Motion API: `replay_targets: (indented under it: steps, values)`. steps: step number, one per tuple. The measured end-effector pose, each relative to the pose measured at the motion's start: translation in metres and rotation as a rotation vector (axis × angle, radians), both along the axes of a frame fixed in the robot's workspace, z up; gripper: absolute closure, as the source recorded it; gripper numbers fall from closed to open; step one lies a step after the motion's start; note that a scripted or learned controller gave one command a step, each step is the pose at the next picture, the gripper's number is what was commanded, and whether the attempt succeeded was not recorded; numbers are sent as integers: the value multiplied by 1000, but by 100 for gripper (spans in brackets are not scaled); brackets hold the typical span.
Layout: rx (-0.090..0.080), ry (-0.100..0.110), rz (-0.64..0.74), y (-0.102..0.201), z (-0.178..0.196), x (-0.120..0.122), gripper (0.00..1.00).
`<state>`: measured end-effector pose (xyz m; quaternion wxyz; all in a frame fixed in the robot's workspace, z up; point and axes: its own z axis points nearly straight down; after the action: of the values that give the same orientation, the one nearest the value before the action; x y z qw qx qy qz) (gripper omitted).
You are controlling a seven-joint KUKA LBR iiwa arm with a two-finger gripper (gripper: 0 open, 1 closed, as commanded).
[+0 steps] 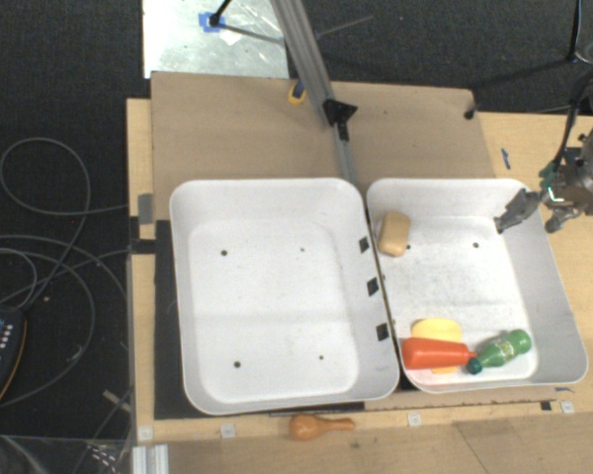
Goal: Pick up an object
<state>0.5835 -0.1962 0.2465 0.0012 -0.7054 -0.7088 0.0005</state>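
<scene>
While the arm waits at the right edge, nothing is picked up yet.

From the left: the left bin (267, 294) has no objects, and a small brown pear-shaped thing (319, 425) lies on the bench below it. In the right bin (544, 265), a tan block (393, 233) rests near the dividing wall, well apart from the rest (probably the easiest target). At the front wall lie a yellow piece (438, 330), a carrot (435, 354) and a green bottle (499, 350), all touching. The gripper (536, 213) hovers over the far right corner, fingers spread, holding nothing. It should come straight down over the block, away from the wall.
</scene>
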Motion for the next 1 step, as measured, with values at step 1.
replay_targets:
  steps: [1]
  values:
    - [-1,-3,1,0,2,1,0]
